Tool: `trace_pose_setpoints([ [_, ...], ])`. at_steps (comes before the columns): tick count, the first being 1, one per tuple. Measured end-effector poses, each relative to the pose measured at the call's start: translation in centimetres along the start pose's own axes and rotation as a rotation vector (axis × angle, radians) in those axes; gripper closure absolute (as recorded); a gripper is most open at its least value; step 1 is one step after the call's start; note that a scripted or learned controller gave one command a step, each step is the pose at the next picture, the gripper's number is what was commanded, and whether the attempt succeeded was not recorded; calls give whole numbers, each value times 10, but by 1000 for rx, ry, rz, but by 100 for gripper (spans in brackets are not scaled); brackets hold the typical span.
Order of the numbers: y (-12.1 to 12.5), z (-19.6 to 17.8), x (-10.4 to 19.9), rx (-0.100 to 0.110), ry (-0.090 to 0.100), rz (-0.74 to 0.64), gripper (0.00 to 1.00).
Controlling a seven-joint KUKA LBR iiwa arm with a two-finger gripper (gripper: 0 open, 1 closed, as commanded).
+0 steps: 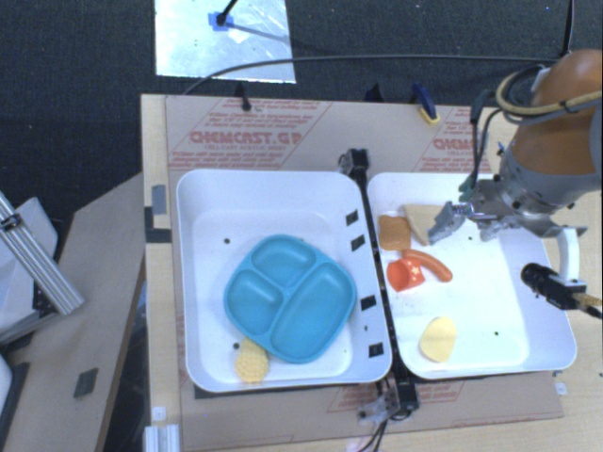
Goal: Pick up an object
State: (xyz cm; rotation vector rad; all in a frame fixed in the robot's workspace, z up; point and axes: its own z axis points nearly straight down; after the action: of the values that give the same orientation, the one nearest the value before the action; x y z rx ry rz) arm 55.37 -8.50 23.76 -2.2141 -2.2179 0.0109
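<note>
The right bin [556, 347] holds an orange sausage [429, 265] touching a red piece [405, 275], a tan bread slice [394, 232] beside them, and a pale yellow piece [438, 338] nearer the front. My gripper [452, 222] hovers at the bin's rear, fingers apparently spread, grasping nothing. The left bin [203, 252] holds a blue divided plate [289, 296] and a yellow waffle [252, 361].

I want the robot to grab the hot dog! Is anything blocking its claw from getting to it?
Nothing visible does. The gripper hangs above the right bin, over the tan wedge. The hot dog lies just below-left of it, uncovered, touching the red piece.
</note>
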Motion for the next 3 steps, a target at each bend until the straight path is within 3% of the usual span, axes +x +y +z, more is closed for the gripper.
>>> trace_pose_setpoints([
  [1, 2, -6, 0, -12, -1, -2, 0],
  [3, 2, 100, -6, -9, 0, 0, 0],
])
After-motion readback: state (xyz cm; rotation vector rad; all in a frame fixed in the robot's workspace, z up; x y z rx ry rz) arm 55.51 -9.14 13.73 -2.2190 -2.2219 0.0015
